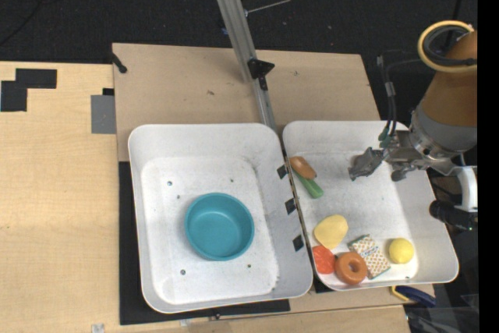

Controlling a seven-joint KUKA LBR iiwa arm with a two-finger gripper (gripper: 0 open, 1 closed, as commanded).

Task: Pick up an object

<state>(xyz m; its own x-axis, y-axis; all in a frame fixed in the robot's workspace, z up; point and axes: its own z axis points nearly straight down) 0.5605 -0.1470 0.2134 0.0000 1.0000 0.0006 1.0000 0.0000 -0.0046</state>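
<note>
Nearest the camera, an orange ring (pixel 351 267) and yellow ball (pixel 401 250) lie along the right bin's (pixel 343 138) front edge. Above that bin's right side hangs the gripper (pixel 380 164), nothing between its fingers; whether they are parted cannot be told. Those objects lie forward of it; the carrot (pixel 306 174) lies leftward.

Arm (pixel 451 93) comes in from the right edge, grey body with the orange band at the top, wrist angled down and to the left. Gripper (pixel 363 166) sits at the end of the wrist, pointing left, dark and small in the camera view. Nothing is seen between its fingers, and their spread is too blurred to read.
</note>
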